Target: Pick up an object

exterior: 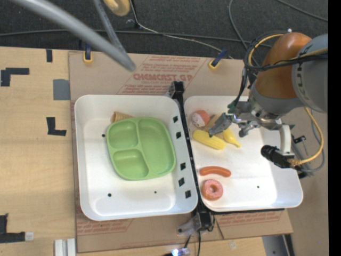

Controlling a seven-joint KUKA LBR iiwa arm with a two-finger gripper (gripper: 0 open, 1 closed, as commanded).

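My gripper (228,128) hangs over the upper part of the right bin (277,191), fingers spread, with nothing between them. Directly below and beside its fingers lie a yellow corn cob (208,140) and a small yellow banana (231,137). A pinkish round food piece (200,118) sits to the left of the gripper near the bin's top left corner. Lower in the same bin lie a red sausage (214,171) and a pink doughnut (212,189).
The left bin (90,196) holds a green divided plate (140,147) with a tan wedge (120,116) poking out behind its top edge. A black divider (184,148) runs between the bins. Cables loop around the arm at right.
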